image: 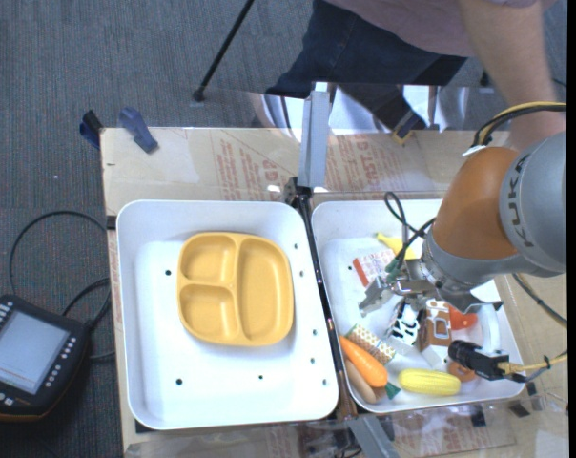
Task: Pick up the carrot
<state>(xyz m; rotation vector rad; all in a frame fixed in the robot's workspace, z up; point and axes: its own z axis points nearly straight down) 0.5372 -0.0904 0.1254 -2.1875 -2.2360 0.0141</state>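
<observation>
The carrot (364,358) lies in the right bin (338,219), close to that bin's near left corner, slanting from upper left to lower right with its green end toward the near wall. A brown sausage-like piece (365,385) sits just beside it on the near side, a checkered strip (373,341) touches or nearly touches its far side, and a yellow corn cob (428,382) lies along the near wall to its right. The arm reaches in from the right, and its pincer (395,292) hangs over the middle of the right bin, above a clutter of small toys and well short of the carrot. Nothing is seen between its tips, and whether they are apart or together cannot be told from this angle. The left bin (135,256) carries a yellow divided plate (236,288). The step in hand looks like the approach: the pick has not begun. The next move likely calls for shifting toward the near left corner, turning the pincer across the carrot's narrow width, and descending without catching the neighbouring pieces or the bin wall.
</observation>
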